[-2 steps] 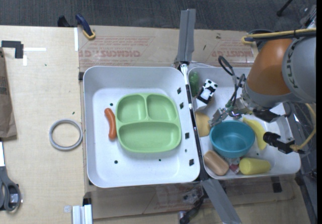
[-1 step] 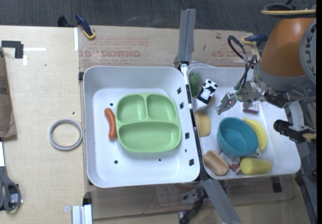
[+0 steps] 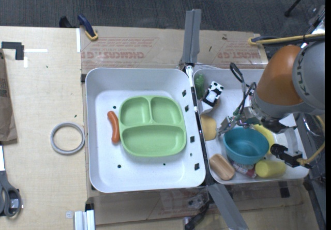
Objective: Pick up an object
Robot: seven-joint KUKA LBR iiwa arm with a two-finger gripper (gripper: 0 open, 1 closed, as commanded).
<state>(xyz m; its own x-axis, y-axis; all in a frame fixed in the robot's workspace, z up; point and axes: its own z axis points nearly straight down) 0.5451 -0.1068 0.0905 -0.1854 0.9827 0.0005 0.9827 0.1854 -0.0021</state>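
looking down at the right white bin (image 3: 297, 174), i see the grey arm's fingers (image 3: 231, 122) low beside the teal plastic bowl (image 3: 246, 144); whether they are spread or closed i cannot tell. crowding them are a black-and-white cow toy (image 3: 212, 93), a tan rounded block (image 3: 208, 127), a brown bread-like piece (image 3: 222, 167) and a yellow lemon-shaped toy (image 3: 270, 168). the wrist hides the bin's far corner. the left white bin (image 3: 98, 136) holds a green divided plastic plate (image 3: 152, 126) and an orange sausage toy (image 3: 113, 126). a grey tape ring (image 3: 68, 137) lies on the counter (image 3: 41, 94). cardboard (image 3: 129, 50) lettering reads backwards, unclear.
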